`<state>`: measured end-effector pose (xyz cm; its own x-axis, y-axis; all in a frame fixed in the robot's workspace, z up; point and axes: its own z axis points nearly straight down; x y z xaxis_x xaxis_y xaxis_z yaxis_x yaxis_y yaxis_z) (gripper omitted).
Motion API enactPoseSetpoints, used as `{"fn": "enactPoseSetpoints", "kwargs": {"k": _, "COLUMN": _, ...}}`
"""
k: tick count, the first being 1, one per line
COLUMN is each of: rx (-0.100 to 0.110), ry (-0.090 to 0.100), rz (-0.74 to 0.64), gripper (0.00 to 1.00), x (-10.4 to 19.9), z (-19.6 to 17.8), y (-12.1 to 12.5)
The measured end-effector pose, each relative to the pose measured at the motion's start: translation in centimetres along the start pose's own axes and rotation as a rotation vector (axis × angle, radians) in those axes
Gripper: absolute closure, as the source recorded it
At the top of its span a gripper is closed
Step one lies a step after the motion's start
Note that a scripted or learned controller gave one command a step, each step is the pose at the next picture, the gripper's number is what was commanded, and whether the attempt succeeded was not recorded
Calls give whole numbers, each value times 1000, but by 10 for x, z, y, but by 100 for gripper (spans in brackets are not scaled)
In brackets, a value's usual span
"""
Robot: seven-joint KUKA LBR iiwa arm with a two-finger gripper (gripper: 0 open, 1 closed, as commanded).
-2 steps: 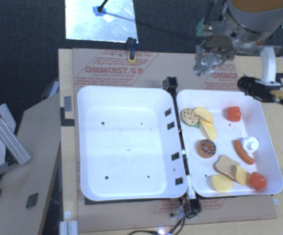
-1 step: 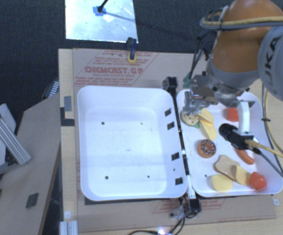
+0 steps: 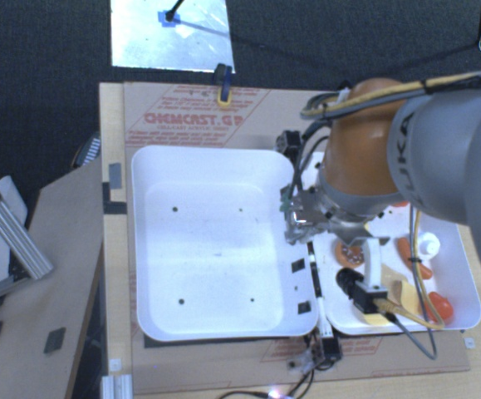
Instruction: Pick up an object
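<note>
Pick not done: arm (image 3: 406,152) hangs over the right bin (image 3: 470,302), can't tell jaws' state, objects (image 3: 419,264) lie in that bin under the wrist, none visibly lifted.

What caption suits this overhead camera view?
Grey, orange-banded robot arm reaches over the right shallow white bin of small objects.

My one fixed cam, mounted above the bench (image 3: 182,106), looks down at a slant on both white bins: left bin (image 3: 215,248) mid-frame, right bin (image 3: 460,293) toward the lower right. Mid-distance view; arm (image 3: 439,156) enters from the right and covers pt of the right bin.
</note>
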<state>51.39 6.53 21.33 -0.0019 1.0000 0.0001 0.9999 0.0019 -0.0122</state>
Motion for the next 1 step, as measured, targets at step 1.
{"fn": "enactPoseSetpoints", "kwargs": {"k": 1, "rx": -32, "ry": 7, "rz": -8, "gripper": 100, "x": 48, "z": -225, "y": -26}}
